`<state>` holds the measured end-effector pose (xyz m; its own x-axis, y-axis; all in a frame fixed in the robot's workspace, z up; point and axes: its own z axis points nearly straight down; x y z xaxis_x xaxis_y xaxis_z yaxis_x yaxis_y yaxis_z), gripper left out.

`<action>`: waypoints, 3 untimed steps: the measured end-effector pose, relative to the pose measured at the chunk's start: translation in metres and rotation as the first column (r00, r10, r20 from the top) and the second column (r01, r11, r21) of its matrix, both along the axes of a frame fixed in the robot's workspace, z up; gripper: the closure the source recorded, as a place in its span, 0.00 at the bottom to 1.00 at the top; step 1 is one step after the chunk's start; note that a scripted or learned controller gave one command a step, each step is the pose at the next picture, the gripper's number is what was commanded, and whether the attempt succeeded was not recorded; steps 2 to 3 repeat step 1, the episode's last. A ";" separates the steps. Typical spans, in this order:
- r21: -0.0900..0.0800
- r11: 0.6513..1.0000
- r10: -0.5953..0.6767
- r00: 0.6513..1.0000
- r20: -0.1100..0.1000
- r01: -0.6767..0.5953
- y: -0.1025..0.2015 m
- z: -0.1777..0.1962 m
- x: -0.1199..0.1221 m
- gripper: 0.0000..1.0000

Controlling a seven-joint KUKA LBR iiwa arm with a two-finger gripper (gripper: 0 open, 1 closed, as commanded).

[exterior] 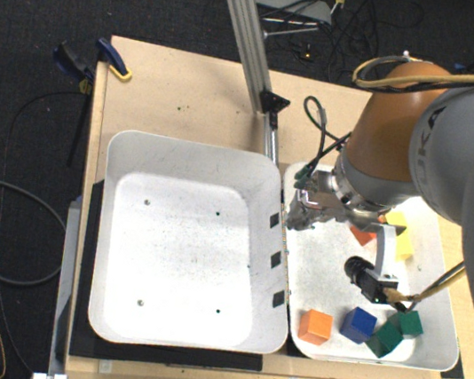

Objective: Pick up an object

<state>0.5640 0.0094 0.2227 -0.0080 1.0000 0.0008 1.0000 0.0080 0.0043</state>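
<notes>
My gripper (303,211) hangs below the orange wrist band over the upper left corner of the right bin (325,253), close to the wall between the two bins. I see nothing held in it. Along the right bin's front lie an orange cube (316,325), a blue cube (359,324) and two green blocks (386,341) (411,324). A yellow block (402,240) and a red piece (361,236) sit farther back, partly hidden by the arm.
The left bin (117,209) stands beside the right one, with small black clips along the shared wall. A metal rail (248,42) slants in from the top. A blue and yellow clamp (106,59) grips the bench's far left corner.
</notes>
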 end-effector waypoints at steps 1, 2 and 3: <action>0.000 1.000 0.000 1.000 -0.001 0.000 0.049 -0.007 0.029 1.00; 0.000 1.000 0.000 1.000 -0.001 0.000 0.049 -0.007 0.029 1.00; 0.000 1.000 0.000 1.000 -0.001 0.000 0.049 -0.007 0.029 1.00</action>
